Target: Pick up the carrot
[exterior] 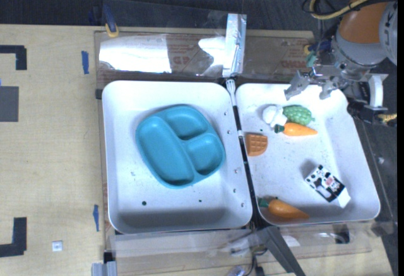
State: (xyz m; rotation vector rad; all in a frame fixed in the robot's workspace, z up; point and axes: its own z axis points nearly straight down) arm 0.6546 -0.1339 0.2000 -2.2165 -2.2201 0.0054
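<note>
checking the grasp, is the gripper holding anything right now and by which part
Nothing is held. The open two-finger gripper hovers above the right white bin's far rim, apart from the orange carrot with green leafy top.

We see an evenly lit scene, bright enough to read colours plainly, with light falling from above. The strongest glare [136, 54] sits on the clear sheet at the far side of the left bin [120, 192], where it washes out to white. A softer sheen lies on the blue tray [180, 145] along its raised ridges. Shadows are short and soft: a faint one under the tray's near edge, another beneath the carrot [298, 131] in the right bin [363, 205]. The whole picture is slightly soft and grainy. The dark floor at the far side shows little detail, and the arm [369, 9] at the far right looks mildly blurred.
</note>
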